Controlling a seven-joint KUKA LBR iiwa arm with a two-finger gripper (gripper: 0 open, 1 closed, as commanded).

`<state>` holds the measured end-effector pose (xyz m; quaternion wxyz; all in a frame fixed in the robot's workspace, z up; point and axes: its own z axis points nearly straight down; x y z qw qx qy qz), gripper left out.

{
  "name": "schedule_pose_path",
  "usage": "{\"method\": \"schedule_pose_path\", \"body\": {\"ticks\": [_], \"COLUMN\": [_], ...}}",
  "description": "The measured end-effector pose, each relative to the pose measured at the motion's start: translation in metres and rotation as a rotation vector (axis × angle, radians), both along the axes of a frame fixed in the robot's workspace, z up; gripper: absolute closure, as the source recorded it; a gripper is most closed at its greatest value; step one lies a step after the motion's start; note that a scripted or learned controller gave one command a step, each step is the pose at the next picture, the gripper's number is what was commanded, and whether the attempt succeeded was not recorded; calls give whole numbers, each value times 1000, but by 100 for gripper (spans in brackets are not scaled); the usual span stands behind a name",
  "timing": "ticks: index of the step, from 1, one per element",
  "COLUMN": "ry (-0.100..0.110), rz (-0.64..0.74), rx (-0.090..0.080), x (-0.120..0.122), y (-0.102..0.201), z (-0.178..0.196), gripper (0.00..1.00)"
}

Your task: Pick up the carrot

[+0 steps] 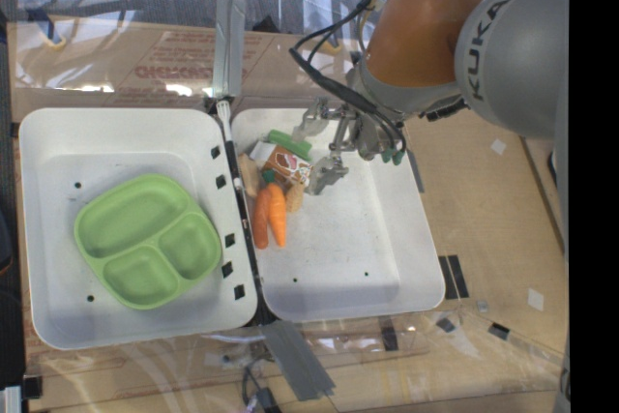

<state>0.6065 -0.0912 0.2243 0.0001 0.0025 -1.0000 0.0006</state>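
I see the carrot (278, 214) lying in the right bin (387, 247), close to that bin's left wall, with a second orange piece (260, 219) touching its left side. Just above the carrot sits a small printed packet (287, 163). My gripper (329, 171) hangs just right of that packet, above the carrot, nothing between its parted fingers. The green divided plate (145, 240) rests in the left bin (48, 208).
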Motion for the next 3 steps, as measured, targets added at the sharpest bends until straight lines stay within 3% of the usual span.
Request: {"method": "schedule_pose_path", "body": {"ticks": [1, 2, 3], "ry": [7, -2, 1], "rz": [50, 130, 504], "rx": [3, 1, 1], "x": [44, -38, -67], "y": [0, -4, -66], "z": [-115, -133, -132], "gripper": [0, 0, 0]}}
